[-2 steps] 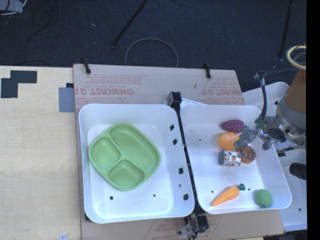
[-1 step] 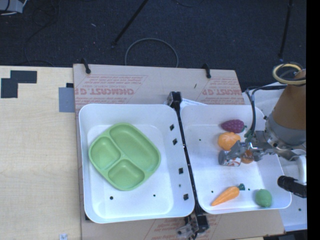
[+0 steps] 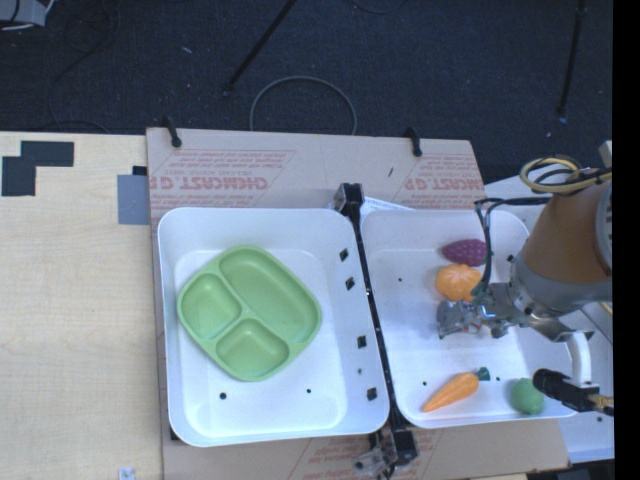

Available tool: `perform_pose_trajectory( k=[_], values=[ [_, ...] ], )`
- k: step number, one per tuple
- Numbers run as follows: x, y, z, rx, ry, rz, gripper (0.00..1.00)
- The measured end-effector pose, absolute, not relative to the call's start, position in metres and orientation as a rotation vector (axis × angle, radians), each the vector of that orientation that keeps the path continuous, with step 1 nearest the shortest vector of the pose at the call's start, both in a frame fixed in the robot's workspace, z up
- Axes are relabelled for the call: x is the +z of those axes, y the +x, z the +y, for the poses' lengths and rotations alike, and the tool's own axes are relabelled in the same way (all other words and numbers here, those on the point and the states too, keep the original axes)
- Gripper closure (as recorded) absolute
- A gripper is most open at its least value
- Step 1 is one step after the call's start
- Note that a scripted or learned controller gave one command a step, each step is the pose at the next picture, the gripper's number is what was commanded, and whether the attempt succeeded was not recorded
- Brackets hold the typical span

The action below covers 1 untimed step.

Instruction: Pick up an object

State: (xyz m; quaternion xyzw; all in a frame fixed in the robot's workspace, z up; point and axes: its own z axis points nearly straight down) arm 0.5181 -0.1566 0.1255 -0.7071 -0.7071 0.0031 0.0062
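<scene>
Left bin point(image 3: 190, 408): shallow white plastic tray, well to the pincer's left across the black divider; holds the plate.
Right bin point(image 3: 410, 388): shallow white plastic tray, beneath and all around the pincer.
Arm point(image 3: 565, 243): grey with orange band, reaching in from the right, directly behind the pincer.
Plate point(image 3: 250, 311): light green plastic, three compartments, far left of the pincer.
Pincer point(image 3: 462, 320): low over the right bin floor; grip state impossible to tell; nothing seen between its tips.
Carrot point(image 3: 450, 391): orange toy with green stub, below the pincer and clear of it; long axis slanted, tip to lower left.
Orange point(image 3: 458, 282): round orange toy fruit, just above the pincer, nearly touching; judged the nearest candidate, calling for a short shift upward.
Grapes point(image 3: 465, 251): purple toy bunch, beyond the orange.
Green fruit point(image 3: 527, 396): small round toy, lower right of the pincer.
</scene>
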Motion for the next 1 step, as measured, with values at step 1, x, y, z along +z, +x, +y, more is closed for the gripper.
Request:
perform_pose_trajectory(
  k=[1],
  values=[
    [0.0850,0.5184,-0.1566,0.004,-2.217,-2.216,0.00]
  ],
)
